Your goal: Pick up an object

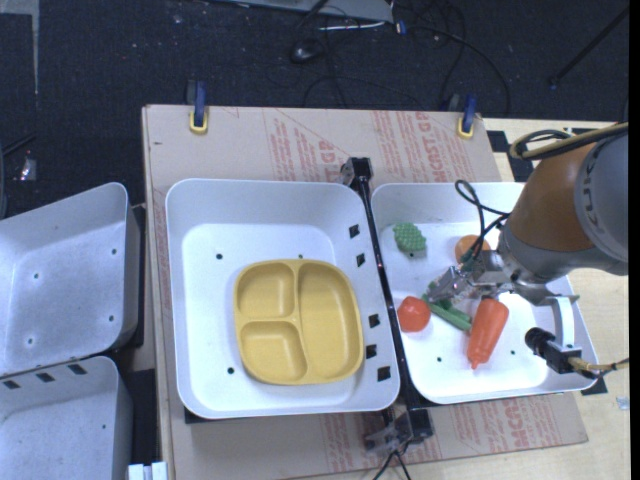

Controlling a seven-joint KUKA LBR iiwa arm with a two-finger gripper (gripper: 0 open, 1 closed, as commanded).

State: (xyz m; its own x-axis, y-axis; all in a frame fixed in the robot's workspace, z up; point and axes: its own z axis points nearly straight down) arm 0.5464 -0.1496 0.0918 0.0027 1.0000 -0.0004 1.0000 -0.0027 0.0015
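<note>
Beneath me I count two shallow white plastic bins (pixel 190 298). One yellow three-compartment plastic plate (pixel 298 320) is in the left bin. In the right bin are one orange toy carrot (pixel 486 332), one red tomato-like piece (pixel 414 314), one knobbly green vegetable piece (pixel 408 237), one long green piece (pixel 452 316) and one small orange round piece (pixel 468 248).

A divided tray (pixel 298 321) lay in the middle of the left bin (pixel 200 218). In the right bin (pixel 440 200), a broccoli piece (pixel 408 237) sat near the far edge, a tomato (pixel 413 314) near the left wall, and a carrot (pixel 486 332) nearer the front edge.
</note>
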